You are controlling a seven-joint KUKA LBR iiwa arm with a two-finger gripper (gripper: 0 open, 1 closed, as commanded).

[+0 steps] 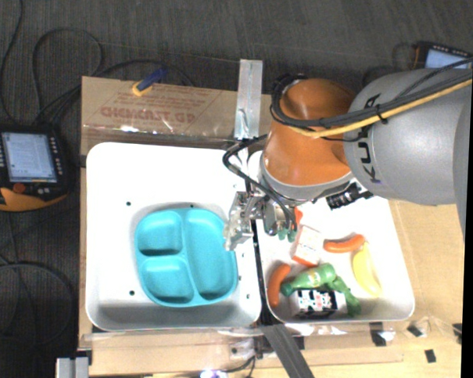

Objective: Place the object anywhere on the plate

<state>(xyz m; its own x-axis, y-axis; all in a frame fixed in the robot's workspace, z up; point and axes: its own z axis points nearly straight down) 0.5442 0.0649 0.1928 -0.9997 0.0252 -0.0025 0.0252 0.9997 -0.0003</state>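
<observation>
- Arm: grey with orange band, reaching in from the right, wrist above the wall between the two white bins.
- Jaws: at the blue plate's right edge; their opening and contents cannot be told.
- Blue plate: three compartments, in the left bin.
- Right bin: holds a green bottle, banana, sausage, carrot and small white carton.
</observation>
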